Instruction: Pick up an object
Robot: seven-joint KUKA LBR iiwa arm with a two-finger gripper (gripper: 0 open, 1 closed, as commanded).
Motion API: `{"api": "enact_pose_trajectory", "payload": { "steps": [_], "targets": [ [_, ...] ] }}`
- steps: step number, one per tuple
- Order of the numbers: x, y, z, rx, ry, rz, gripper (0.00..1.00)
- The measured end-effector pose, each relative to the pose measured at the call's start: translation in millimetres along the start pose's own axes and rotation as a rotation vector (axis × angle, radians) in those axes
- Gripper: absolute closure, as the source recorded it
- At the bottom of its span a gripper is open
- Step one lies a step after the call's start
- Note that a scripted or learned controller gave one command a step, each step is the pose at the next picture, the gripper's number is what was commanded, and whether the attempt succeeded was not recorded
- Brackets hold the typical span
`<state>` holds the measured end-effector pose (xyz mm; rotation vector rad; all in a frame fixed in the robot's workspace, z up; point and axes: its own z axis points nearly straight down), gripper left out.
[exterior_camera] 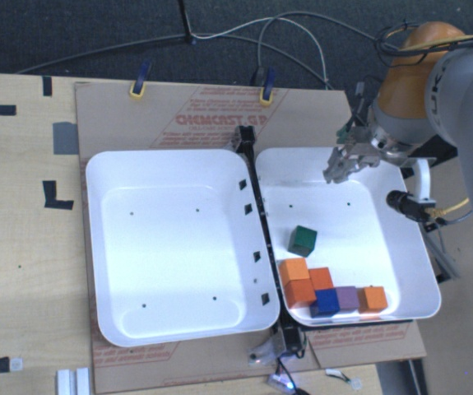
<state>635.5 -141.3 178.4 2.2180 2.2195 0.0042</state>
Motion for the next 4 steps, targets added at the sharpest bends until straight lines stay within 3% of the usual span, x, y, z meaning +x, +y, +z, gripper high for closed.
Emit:
{"api": "enact_pose_trajectory", "payload": {
  "steps": [2,3,4],
  "targets": [
    [2,0,-63,0.003,0.001,0.0,1.0],
    [53,-18,-50,0.006,0.002,-0.003,1.0],
    [101,-35,-60,0.004,0.002,-0.003,1.0]
  ]
}}
